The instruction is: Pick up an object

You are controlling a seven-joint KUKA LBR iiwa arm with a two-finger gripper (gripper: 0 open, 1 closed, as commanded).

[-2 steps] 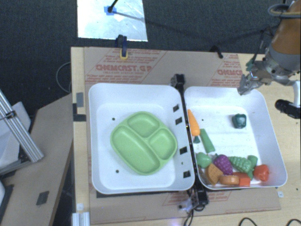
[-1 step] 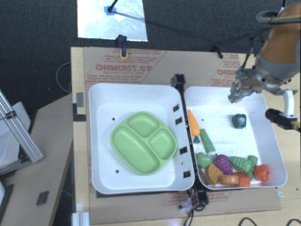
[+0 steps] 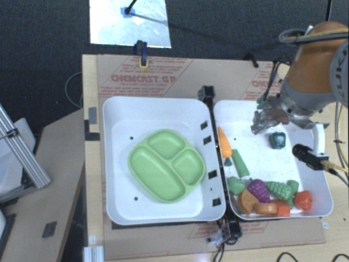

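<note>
my hand [image 3: 263, 122] hangs over the right bin [image 3: 325, 189], metal grey; can't tell how it is set, it's too blurred. nothing visibly held. a dark green rounded toy [image 3: 277, 140] sits just beside it on the smooth white floor. carrot [image 3: 224, 142] lies by the divider, a long green piece [image 3: 240, 164] below it. glossy plastic food heaps at the near edge: bumpy purple grapes [image 3: 259, 190], a red tomato [image 3: 303, 200]. left bin [image 3: 124, 123] holds a matte green three-part plate [image 3: 166, 165]. cardboard-topped desk [image 3: 163, 76] under both.
</note>
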